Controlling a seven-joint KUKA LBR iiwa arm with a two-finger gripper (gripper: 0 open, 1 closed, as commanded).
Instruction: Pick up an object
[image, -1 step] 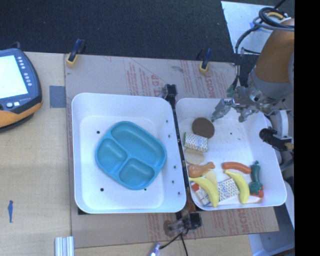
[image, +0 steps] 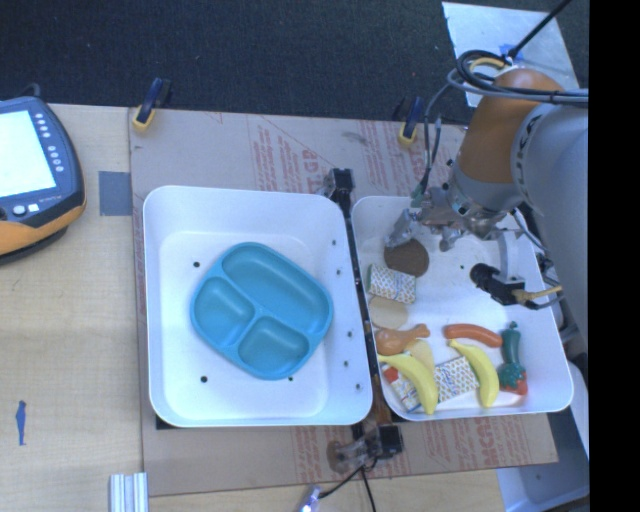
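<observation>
The right white bin (image: 455, 408) holds several toy foods. A brown round piece (image: 407, 259) lies near its back left, with a patterned packet (image: 392, 284) and a beige piece (image: 388, 312) just in front of it. Further forward lie an orange piece (image: 400, 338), a red sausage (image: 472, 333), two yellow bananas (image: 415, 381) (image: 481, 370) with a second patterned packet (image: 456, 378) between them, and a green vegetable (image: 511, 349). My gripper (image: 408, 231) is down at the bin's back left, right above the brown piece and touching or nearly touching it.
The left white bin (image: 170, 300) holds a blue sectioned plate (image: 261, 310). A black divider (image: 350, 260) runs between the bins. A black part with a yellow tip (image: 500, 284) juts over the right bin. A handheld screen unit (image: 30, 170) sits at far left.
</observation>
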